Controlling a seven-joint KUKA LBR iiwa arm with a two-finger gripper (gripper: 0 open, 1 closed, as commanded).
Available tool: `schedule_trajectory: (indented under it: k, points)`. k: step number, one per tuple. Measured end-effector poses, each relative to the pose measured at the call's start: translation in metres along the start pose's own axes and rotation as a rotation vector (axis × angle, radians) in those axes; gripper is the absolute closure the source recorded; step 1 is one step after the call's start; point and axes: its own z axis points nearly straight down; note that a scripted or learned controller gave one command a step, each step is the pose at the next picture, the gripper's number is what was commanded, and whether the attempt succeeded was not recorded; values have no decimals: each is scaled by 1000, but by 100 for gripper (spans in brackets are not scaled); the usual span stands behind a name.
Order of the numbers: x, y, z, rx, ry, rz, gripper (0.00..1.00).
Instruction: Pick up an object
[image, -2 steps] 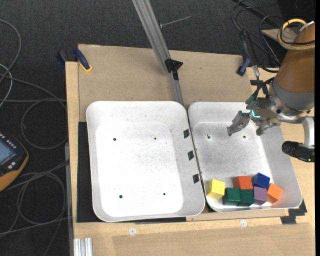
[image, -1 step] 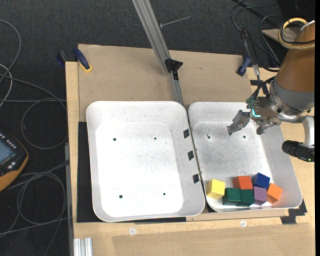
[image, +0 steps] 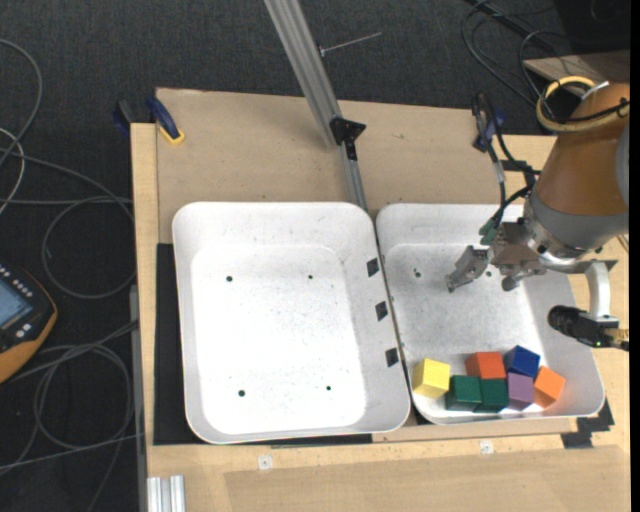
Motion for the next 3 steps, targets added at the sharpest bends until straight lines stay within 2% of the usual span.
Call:
schedule_trajectory:
  k: [2,3]
  points:
    - [9,-5,100,0,1,-1,0]
    - [9,-3,86,-9,0,-1,100]
